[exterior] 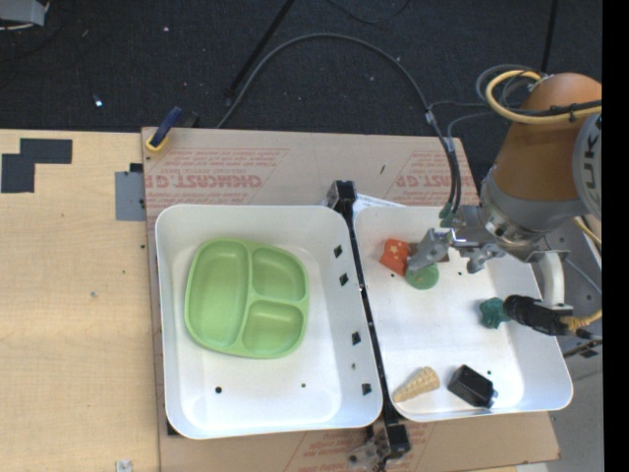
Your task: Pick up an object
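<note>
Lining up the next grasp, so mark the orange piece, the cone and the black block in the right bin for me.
orange piece (395, 255): camera view, middle of its top face.
cone (417, 383): camera view, mid-body between tip and wide end.
black block (471, 385): camera view, centre of its upper surface.

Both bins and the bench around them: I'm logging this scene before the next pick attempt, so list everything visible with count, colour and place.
Bins: two, white, side by side on the bench.
Divided plate: one, light green, in the left bin.
Orange block: one, orange-red, upper left of the right bin.
Green round piece: one, green, beside the orange block, under the tool.
Teal object: one, dark teal, right side of the right bin.
Cone: one, tan, lower left of the right bin.
Black block: one, black, right of the cone.
Cardboard sheet: one, brown, under the bins.
Arm: one, grey and orange, from the right.
Tool: one, grey, over the green round piece.
</note>
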Motion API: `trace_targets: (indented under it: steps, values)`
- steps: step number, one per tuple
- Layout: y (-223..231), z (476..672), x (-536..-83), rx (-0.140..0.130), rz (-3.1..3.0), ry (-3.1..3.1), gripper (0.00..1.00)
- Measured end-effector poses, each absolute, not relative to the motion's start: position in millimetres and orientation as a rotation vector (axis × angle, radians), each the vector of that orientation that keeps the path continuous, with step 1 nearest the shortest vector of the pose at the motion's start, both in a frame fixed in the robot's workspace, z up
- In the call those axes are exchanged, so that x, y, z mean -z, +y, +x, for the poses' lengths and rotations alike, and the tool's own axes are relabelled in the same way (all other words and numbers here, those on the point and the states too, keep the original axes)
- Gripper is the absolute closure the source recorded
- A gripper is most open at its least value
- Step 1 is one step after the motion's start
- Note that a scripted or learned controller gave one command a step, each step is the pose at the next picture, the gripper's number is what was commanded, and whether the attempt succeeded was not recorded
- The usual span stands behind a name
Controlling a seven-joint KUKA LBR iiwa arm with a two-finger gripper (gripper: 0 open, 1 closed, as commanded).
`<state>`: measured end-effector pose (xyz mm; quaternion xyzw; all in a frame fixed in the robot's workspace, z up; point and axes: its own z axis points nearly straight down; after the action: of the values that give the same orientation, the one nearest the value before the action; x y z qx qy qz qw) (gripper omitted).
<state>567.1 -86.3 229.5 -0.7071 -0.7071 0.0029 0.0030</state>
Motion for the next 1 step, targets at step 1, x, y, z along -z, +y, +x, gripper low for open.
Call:
trace_targets:
  steps: [1]
  values:
    - [-86.3, 568.5, -233.4, -0.001, -2.221, -2.221, 0.00]
